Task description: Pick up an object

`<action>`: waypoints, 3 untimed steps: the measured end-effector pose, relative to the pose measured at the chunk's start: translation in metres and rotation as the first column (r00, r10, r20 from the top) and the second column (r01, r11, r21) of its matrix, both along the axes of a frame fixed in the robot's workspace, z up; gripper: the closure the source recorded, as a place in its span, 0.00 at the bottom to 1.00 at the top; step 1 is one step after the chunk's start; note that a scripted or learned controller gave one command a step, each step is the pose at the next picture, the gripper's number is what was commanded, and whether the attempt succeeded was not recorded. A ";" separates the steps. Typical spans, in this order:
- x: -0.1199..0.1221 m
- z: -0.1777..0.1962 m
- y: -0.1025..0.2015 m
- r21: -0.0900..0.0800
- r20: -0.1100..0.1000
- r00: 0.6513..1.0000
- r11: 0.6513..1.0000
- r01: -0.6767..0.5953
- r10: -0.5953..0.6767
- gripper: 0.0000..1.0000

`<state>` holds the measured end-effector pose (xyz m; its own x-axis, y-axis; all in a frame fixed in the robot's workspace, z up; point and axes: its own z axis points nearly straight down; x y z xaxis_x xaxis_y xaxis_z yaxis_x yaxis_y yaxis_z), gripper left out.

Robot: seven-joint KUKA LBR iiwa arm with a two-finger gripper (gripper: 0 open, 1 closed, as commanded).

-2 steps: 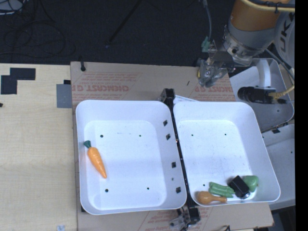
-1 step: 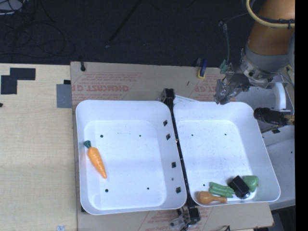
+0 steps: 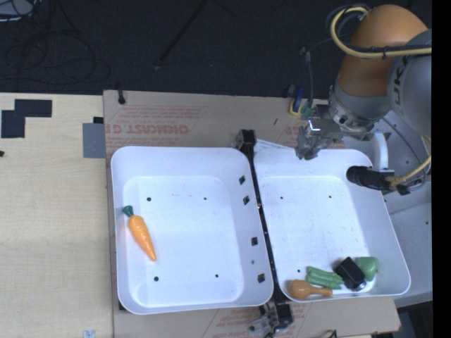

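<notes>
My end effector [image 3: 308, 148] hung over the far edge of the right bin [image 3: 394, 245]; I cannot tell its grip. The toy carrot [image 3: 141, 236] lay far off in the left bin [image 3: 116, 189].

One fixed camera above, angled down on both bins [image 3: 113, 189].

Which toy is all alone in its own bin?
The orange carrot, lying by itself in the left bin. The other toys are bunched in the right bin's near corner.

Grey arm [image 3: 412, 90], orange band [image 3: 384, 27], looped yellow cable [image 3: 340, 37].
</notes>
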<state>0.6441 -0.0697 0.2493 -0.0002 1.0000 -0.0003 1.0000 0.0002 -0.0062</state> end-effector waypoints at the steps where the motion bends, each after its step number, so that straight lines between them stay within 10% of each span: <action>1: 0.000 0.004 -0.006 0.000 0.004 1.000 1.000 0.000 0.000 1.00; 3: 0.000 0.038 0.037 0.001 0.006 1.000 1.000 -0.002 0.002 1.00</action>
